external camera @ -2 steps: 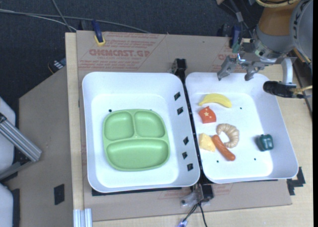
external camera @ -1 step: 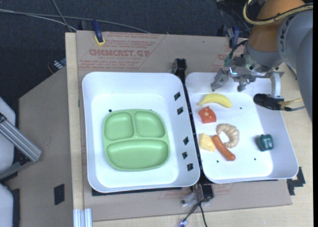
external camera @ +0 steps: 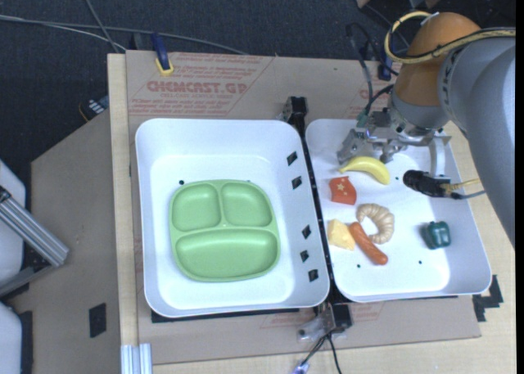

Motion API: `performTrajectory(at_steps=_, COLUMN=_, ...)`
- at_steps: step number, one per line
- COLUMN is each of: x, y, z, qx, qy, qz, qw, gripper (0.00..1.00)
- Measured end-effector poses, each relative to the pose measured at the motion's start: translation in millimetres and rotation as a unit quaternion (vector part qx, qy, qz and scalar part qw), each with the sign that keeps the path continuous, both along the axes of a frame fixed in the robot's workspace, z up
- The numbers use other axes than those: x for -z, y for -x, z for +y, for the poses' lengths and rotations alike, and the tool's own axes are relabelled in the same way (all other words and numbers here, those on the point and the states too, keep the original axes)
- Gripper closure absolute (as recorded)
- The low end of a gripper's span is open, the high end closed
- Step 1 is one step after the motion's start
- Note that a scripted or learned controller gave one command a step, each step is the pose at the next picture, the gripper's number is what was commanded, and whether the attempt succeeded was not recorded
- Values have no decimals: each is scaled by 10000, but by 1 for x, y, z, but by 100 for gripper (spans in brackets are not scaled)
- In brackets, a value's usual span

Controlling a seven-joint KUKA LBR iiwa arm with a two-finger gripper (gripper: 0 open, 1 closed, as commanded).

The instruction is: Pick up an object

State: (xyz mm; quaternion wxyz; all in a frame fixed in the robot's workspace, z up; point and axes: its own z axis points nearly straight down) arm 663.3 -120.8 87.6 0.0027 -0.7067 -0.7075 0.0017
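Over the right bin's (external camera: 458,274) far corner, the jaws (external camera: 370,145) hang just above the banana (external camera: 368,169), seemingly lined up to grasp; their opening cannot be told.

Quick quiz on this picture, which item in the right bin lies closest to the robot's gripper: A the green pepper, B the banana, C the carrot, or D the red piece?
B: the banana lies just below the gripper at the top of the right bin, nearer than the rest.
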Motion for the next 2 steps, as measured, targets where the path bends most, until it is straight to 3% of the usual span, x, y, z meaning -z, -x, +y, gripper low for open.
performTrajectory(at_steps=1, x=-15, y=-2, z=0, qx=-1, qy=2, qz=-36, qw=10000, gripper=100)
performTrajectory(at_steps=2, x=-66, y=5, z=3, qx=5, qy=9, qz=-60, qw=10000, gripper=100)
